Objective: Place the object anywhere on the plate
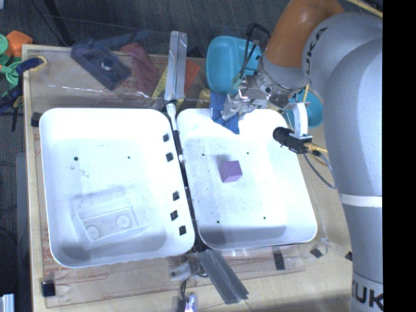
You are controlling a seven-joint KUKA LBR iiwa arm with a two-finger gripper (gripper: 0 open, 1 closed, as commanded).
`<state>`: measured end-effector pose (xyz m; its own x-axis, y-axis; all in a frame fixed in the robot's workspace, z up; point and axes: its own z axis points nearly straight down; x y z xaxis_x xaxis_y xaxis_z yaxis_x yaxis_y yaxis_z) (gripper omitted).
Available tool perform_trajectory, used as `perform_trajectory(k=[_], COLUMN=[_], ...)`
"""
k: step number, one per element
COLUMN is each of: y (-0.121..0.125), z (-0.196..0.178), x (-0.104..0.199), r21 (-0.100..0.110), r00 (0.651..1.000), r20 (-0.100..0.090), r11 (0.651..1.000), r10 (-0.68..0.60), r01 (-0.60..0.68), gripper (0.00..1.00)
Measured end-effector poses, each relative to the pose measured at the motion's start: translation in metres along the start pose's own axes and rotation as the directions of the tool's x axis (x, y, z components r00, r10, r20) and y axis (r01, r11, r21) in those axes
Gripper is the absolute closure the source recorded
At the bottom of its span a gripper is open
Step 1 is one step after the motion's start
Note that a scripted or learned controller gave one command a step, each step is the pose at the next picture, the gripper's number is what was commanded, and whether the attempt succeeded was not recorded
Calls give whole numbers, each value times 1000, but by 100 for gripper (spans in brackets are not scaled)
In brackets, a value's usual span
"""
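Observation:
A small purple cube lies on the floor of the right bin, near its middle. In the left bin, toward the near left corner, rests a clear, see-through plate with two round marks on it. My gripper hangs over the far edge of the right bin, up and slightly left of the cube, with a clear gap between them. Nothing shows in the gripper. The grey arm with its orange band reaches in from the right.
A raised divider with black clips separates the two bins. Behind the bins lie a teal object, a dark grey block and reddish items. A black cable plug juts over the right bin's far right side.

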<state>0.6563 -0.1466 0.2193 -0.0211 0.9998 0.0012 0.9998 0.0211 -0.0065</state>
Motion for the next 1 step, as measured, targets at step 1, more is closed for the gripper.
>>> perform_trajectory(k=[1], y=[1], z=[-111], x=[74], r21=[-2], r00=[999], r20=[2], r11=[999], r10=[-40], r01=[40], gripper=[100])
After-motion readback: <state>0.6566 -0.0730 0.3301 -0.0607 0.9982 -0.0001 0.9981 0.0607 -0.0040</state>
